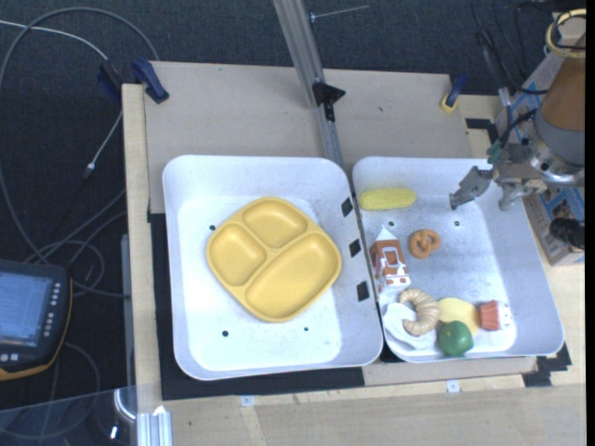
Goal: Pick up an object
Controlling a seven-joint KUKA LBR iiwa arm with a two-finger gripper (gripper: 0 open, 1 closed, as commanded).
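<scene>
Gripper (483, 189) open and empty over right bin's (521, 249) far edge, probably best grabbing that light, stiff-looking corn cob (388, 198) across its middle.

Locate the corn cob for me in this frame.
The corn cob lies in the right bin, near its upper left corner, above the pretzel and left of the gripper.

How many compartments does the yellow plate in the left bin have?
3. The yellow plate has two smaller compartments, one at its top and one at its left, and one larger compartment at its lower right.
</scene>
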